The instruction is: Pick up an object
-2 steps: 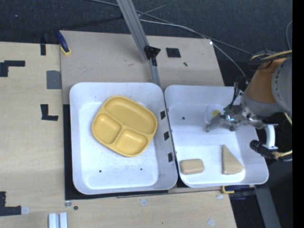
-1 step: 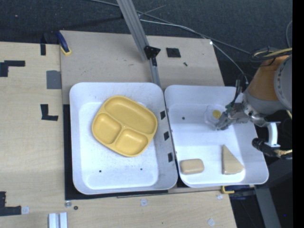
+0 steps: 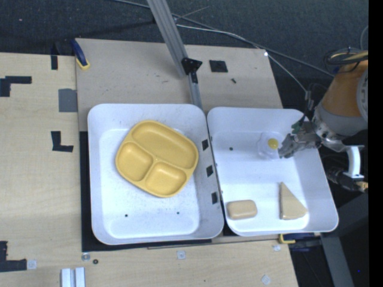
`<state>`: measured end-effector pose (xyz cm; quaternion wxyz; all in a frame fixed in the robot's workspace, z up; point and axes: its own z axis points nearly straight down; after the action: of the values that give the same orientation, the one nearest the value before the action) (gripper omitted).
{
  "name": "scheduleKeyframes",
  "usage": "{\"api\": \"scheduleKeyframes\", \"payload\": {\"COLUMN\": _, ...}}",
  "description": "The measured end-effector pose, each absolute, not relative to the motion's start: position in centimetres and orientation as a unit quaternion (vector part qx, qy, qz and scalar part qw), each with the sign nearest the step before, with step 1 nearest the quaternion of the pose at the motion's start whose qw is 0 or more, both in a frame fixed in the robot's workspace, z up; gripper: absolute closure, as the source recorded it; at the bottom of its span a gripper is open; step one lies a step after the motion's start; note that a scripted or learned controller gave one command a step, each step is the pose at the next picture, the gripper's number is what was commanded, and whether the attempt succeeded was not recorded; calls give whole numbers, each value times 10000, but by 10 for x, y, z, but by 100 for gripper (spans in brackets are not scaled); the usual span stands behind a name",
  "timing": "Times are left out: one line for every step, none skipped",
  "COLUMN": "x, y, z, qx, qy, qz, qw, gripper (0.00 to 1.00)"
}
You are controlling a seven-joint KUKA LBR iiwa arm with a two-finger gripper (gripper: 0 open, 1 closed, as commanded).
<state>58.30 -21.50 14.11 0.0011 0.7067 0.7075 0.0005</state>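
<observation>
The right bin [image 3: 311,160] holds three things. A small clear object with a yellow spot [image 3: 268,144] lies near its back middle. A tan rounded block [image 3: 242,208] rests at the front, and a pale tan wedge [image 3: 291,202] lies to its right. My gripper [image 3: 288,147] reaches in over the bin's right rim and sits low, just right of the clear object, close to it or touching it. Whether anything is held is unclear.
The left bin [image 3: 105,178] carries a yellow three-compartment plate [image 3: 157,158]. A grey metal pole [image 3: 170,34] slants down to the gap between the bins at the back. Cables run across the dark floor behind, and black clips [image 3: 210,171] sit on the shared rim.
</observation>
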Motion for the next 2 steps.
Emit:
{"api": "scheduleKeyframes", "payload": {"x": 585, "y": -214, "z": 205, "qx": 7065, "qy": 7077, "qz": 9, "qw": 21, "gripper": 100}}
{"api": "scheduleKeyframes", "payload": {"x": 585, "y": -214, "z": 206, "qx": 7066, "qy": 7076, "qz": -1, "qw": 1, "gripper": 100}}
